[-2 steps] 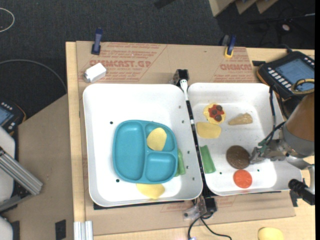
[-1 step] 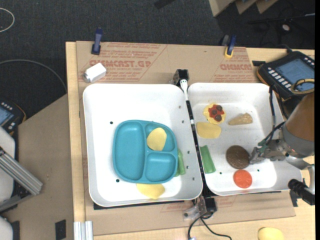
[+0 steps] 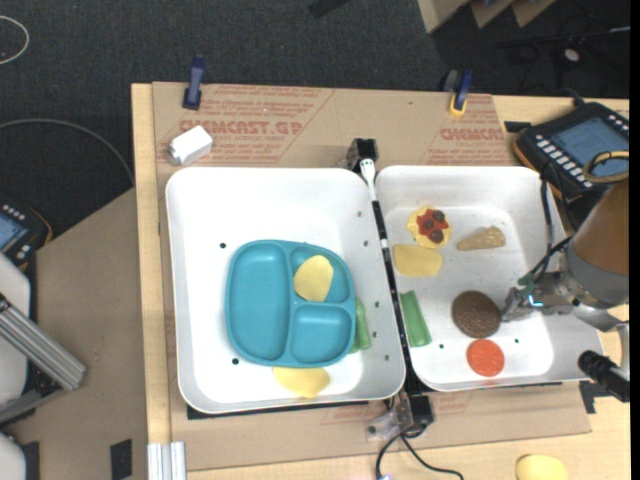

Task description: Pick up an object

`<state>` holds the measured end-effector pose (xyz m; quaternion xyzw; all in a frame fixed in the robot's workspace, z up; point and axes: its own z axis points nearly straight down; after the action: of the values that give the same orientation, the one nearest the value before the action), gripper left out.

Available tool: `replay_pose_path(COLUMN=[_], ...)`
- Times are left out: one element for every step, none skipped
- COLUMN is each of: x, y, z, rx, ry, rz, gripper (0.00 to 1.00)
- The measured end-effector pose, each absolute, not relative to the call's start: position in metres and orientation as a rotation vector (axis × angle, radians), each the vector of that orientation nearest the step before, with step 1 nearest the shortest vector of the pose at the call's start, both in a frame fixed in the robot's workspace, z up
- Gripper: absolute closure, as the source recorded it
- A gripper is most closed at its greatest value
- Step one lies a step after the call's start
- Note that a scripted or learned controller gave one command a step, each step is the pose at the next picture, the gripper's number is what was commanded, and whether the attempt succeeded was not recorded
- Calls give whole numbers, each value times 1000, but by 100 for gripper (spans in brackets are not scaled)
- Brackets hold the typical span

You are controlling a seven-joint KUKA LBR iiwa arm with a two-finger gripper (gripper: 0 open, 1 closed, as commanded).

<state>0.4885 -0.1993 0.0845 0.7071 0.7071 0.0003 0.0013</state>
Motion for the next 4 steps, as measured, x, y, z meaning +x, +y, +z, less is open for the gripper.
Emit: replay_pose_path(x=[478,479,481,477], y=[-187,-182,-97,-182], z=[85,85,200,80], rx=[2224,2223,2208,2232], ry=[2223,2223,2226,2213], rz=[-1,0,10,-6], gripper=[100,100,100,100])
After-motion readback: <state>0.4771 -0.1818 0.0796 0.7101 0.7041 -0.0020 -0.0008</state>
